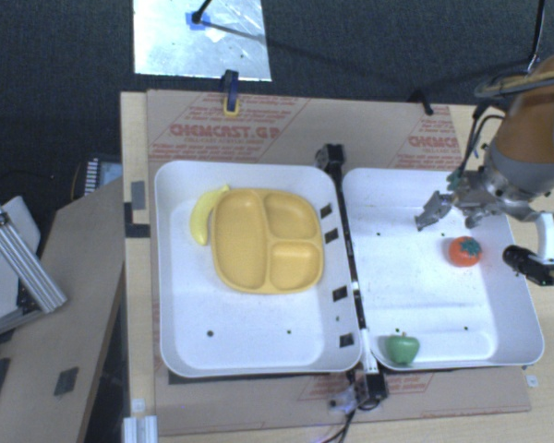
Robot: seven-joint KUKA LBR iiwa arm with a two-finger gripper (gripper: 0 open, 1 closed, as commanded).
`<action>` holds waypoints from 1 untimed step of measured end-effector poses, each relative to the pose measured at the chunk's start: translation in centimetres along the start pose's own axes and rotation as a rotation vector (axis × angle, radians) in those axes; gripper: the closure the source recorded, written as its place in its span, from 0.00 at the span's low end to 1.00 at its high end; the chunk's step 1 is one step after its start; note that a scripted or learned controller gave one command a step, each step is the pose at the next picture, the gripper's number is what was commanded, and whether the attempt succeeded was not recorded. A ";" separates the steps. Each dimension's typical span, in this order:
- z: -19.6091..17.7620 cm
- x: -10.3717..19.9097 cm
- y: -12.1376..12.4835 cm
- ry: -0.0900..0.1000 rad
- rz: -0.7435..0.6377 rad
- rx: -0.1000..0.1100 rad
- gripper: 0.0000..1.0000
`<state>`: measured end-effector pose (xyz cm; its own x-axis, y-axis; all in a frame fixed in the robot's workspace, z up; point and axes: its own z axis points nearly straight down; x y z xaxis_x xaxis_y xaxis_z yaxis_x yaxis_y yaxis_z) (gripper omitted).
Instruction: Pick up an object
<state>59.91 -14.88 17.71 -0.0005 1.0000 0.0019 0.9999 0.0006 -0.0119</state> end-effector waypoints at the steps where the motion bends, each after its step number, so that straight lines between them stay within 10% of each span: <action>1: -0.8 0.0 0.3 -0.002 -0.003 -0.013 0.00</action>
<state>60.22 -14.84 18.47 -0.0032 1.0000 0.0000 1.0000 0.0032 0.0007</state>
